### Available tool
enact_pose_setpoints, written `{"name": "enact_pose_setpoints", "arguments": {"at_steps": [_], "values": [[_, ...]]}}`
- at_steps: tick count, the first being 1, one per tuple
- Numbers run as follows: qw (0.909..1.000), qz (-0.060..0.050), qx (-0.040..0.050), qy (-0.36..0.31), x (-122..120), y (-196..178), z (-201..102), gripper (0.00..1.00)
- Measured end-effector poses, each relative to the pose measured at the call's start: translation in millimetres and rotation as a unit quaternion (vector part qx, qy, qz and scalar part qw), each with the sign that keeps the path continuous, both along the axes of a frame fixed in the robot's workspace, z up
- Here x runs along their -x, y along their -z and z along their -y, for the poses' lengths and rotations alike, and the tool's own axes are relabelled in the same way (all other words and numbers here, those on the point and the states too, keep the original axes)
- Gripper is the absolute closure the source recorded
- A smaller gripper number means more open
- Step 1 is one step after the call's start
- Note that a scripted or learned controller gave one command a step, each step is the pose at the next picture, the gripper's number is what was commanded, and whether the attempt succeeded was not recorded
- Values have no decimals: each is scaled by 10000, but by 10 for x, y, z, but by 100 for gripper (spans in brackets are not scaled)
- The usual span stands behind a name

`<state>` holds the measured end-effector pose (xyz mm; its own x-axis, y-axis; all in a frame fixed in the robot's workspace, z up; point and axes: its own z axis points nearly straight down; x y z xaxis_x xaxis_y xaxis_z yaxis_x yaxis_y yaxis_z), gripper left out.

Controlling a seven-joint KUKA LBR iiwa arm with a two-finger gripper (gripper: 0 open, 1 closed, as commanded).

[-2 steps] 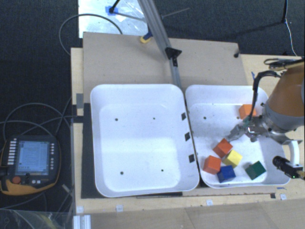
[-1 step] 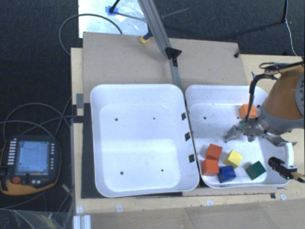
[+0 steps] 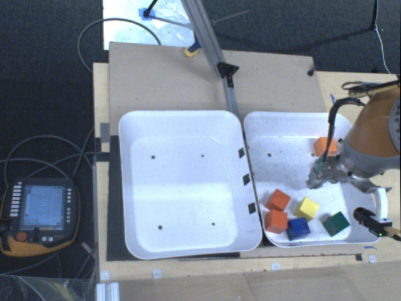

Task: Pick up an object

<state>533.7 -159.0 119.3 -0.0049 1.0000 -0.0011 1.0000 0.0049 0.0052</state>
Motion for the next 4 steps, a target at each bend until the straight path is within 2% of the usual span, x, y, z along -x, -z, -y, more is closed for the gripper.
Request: {"name": "enact_pose_setpoints", "arguments": {"at_steps": [1,3,4], "values": [[10000,13,9,6,-15,-624,71,100],[10000,16,7,-3,-80,-1712,-23,100],[10000,-9,-8,-29,-201,-1694,-587,100]]}}
